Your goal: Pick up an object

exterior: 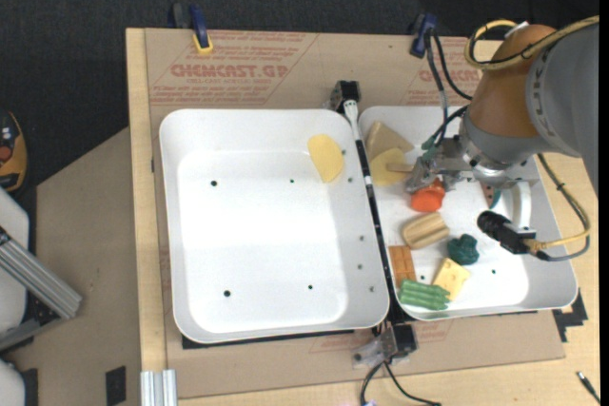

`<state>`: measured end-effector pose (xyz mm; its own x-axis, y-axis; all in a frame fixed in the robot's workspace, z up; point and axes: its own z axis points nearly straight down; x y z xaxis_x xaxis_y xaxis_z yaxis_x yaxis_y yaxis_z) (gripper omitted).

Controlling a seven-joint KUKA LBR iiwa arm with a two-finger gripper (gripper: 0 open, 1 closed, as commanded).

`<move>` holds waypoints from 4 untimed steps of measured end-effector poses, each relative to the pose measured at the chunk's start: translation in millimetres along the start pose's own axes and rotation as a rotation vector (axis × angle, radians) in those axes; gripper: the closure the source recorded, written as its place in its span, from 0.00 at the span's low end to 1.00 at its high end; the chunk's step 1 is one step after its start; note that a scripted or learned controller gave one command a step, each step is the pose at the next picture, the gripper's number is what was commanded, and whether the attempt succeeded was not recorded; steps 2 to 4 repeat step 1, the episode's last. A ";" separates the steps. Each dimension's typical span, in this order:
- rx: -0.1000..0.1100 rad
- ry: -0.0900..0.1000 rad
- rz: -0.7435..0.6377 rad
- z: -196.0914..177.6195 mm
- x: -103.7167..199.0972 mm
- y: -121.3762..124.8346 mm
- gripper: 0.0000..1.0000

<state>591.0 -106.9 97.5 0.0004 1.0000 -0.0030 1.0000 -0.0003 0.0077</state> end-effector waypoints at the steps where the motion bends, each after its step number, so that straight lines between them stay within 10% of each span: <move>1: -0.009 0.005 -0.011 -94.4 82.1 72.3 1.00; 4: -0.009 0.005 -0.011 -94.4 82.1 72.3 1.00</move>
